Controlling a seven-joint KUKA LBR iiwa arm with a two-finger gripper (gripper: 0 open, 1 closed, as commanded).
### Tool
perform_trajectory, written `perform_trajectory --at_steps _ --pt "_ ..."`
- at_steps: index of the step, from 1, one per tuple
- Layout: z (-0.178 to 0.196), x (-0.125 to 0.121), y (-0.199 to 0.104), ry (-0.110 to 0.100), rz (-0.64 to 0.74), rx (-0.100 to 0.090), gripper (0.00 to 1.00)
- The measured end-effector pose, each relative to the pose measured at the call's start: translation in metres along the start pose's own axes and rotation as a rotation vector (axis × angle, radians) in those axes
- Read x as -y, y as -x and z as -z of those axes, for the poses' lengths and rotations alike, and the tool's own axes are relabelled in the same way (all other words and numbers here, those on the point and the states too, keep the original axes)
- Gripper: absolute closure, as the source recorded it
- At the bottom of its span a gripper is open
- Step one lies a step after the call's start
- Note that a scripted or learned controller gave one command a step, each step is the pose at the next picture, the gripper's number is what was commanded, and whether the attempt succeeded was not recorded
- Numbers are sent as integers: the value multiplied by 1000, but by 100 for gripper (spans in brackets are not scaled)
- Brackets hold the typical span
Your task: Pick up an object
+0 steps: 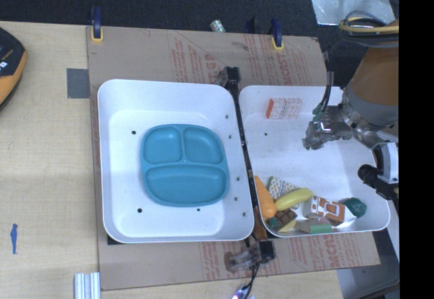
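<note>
The robot arm (376,81) reaches in from the right edge of the frame, its gripper (317,133) hanging over the bare middle of the right bin (258,155). The metal tip is small and dark against the white floor; how far it is open cannot be made out, and nothing is seen in its grasp.

The nearest loose thing is a small orange-and-white carton (283,108), lying flat toward the upper left of the right bin, up and to the left of the gripper and close by, its long side running roughly across the frame.

The other candidates are heaped along the bin's lower edge, below the gripper and farther off. They include a carrot (265,197) slanting down the left wall, a yellow banana (293,198) lying across the frame beside it, a printed box (324,209) and a dark green lump (354,207) at the lower right corner. These touch one another, so a clean grip looks harder there.

In the left bin (108,155), a blue divided plate (184,164) sits alone at centre, well apart from the gripper.

By this reading the carton, standing clear of everything else, offers the shortest reach, up and leftward.
</note>
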State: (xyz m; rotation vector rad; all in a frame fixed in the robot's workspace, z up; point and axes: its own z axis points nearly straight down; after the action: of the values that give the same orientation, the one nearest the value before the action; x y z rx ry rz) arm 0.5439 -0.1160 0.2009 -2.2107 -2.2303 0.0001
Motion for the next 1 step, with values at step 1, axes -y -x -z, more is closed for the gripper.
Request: perform_trajectory --at_steps 1 --pt "33 -13 14 2 -4 2 100"
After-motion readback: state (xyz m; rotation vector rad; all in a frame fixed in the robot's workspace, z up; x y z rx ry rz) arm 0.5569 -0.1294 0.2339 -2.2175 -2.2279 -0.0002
